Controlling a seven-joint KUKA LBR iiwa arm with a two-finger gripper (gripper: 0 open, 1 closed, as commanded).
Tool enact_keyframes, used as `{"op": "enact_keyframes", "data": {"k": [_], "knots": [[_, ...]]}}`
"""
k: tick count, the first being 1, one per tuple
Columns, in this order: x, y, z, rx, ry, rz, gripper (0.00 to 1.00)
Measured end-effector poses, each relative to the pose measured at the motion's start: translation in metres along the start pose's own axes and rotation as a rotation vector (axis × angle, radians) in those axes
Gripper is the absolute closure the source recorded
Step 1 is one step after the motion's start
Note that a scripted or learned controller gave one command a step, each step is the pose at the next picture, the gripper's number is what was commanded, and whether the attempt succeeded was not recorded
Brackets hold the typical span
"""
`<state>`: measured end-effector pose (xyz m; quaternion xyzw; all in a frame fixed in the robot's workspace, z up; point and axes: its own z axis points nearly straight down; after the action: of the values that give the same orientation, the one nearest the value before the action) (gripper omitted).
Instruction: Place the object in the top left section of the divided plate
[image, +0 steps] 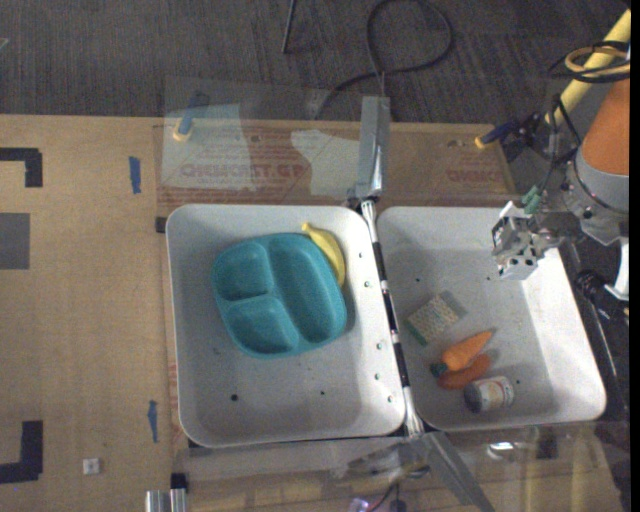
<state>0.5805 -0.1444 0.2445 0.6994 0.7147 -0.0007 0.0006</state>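
- Nearest the camera, a small can (488, 393) lies on its side in the right bin (570, 330), well to the right of the divided plate (280, 295) and nearer than it.
- Touching the can on its plate side is a stubby orange-red piece (463, 378); what it is I cannot tell.
- Just behind that piece lies a carrot (468, 350), green end toward the plate and tip pointing away from it.
- A little farther back there's a small sponge (435, 317), green-edged with a pale face, about level with the plate's middle and across the bin divide from it.
- Now the plate itself: teal, flat in the left bin (190, 330), sitting toward the far side. Two small sections are on its left and one long one on its right, and the top left section (243, 275) shows plain teal.
- A banana (328, 250) curls along the plate's far right rim, touching it, on the bin floor.
- The gripper (518, 250) hangs over the right bin's far end, well to the right of the plate and apart from the sponge. I see nothing in its grasp, and whether it is clenched or released I cannot tell.
- The arm (610, 150), orange band showing, runs off beyond it.
- Farthest from the plate, a black cable (400, 40) loops on the floor.
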Motion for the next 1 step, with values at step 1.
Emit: {"op": "enact_keyframes", "data": {"k": [1], "knots": [[0.0856, 0.0186, 0.0598, 0.001, 0.002, -0.184, 1.0]]}}
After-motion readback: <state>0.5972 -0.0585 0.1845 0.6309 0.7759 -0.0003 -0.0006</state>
